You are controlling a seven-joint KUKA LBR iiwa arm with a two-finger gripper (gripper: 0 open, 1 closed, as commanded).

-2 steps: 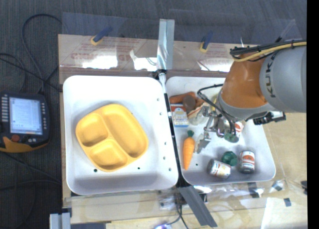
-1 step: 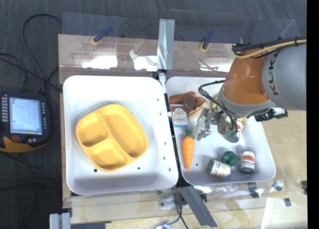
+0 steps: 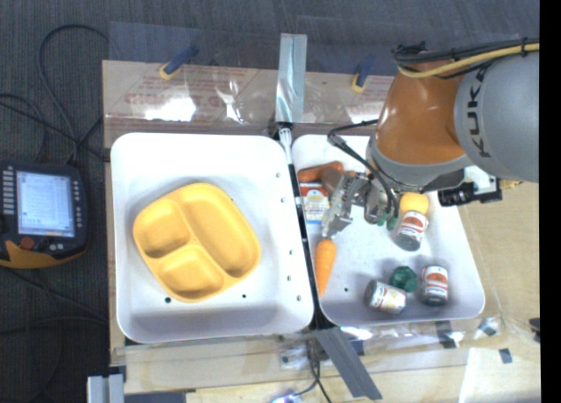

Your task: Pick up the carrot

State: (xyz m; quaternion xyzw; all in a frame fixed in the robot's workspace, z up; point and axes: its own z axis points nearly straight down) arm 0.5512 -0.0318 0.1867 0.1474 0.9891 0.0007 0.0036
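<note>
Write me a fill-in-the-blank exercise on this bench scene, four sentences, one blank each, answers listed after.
1. The yellow divided plate lies in the ____ bin.
2. The carrot lies in the right bin, against its ____ wall.
3. The gripper hangs just ____ the carrot in this view.
4. The band above the arm's wrist is coloured ____.

Missing words: left; left; above; orange

carrot point(image 3: 323, 263) against bin wall point(image 3: 306, 243), cans point(image 3: 410, 287) well apart
</note>
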